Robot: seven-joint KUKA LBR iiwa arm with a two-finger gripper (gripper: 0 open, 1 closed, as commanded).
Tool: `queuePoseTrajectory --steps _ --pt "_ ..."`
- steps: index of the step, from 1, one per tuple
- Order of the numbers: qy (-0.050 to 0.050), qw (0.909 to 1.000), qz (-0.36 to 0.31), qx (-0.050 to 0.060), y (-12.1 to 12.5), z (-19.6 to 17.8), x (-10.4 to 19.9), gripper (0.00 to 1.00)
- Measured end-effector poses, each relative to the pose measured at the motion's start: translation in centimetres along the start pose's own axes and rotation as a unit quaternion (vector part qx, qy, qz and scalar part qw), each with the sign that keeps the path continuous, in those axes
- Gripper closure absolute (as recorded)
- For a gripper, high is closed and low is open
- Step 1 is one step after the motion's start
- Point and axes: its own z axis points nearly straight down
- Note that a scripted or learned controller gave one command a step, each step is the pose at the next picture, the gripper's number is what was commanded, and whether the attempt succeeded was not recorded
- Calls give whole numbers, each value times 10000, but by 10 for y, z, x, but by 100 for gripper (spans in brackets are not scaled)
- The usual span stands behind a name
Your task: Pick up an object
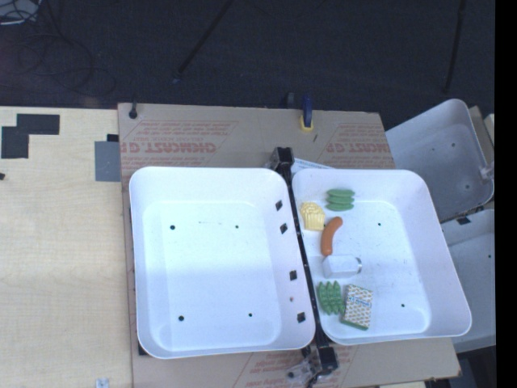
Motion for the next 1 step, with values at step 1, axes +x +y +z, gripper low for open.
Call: queuePoseTrajectory --steps 1 --pt "14 10000 -41 77 3 -2 3 100"
